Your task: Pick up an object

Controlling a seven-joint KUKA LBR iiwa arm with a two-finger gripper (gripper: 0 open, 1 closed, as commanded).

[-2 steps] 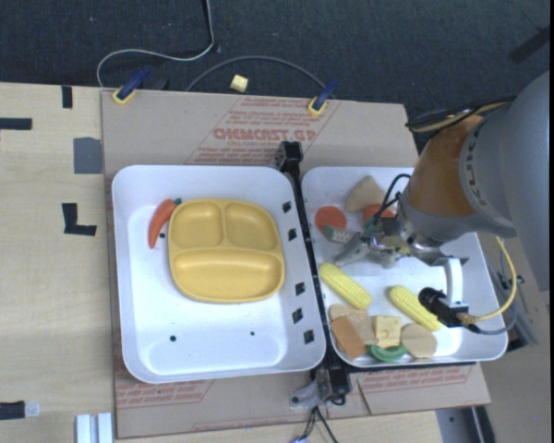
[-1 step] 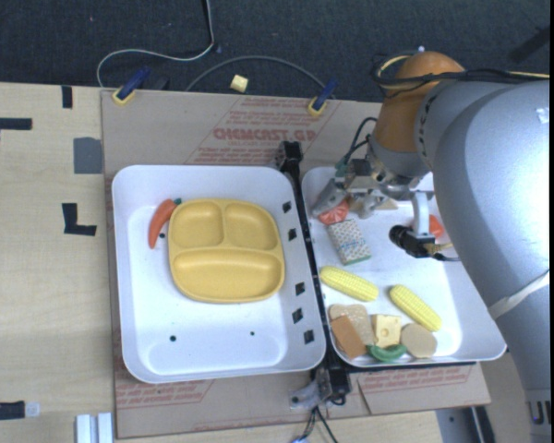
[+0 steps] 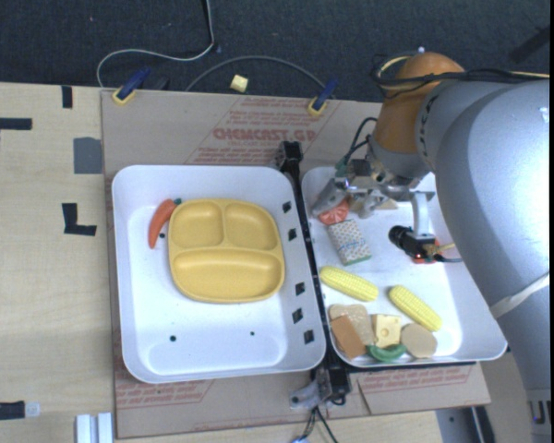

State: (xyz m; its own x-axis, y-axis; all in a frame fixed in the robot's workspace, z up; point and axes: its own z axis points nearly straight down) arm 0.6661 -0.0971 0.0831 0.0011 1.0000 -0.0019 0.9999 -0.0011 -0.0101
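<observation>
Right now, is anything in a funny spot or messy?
Mostly tidy. One oddity: the carrot lies on the left bin floor beside the yellow divided plate, not on it. The other toy food sits loose in the right bin.

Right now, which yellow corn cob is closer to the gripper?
The yellow corn cob lying nearer the middle divider, just below the checkered packet, is closer to the gripper. The other corn cob lies farther down and right.
</observation>
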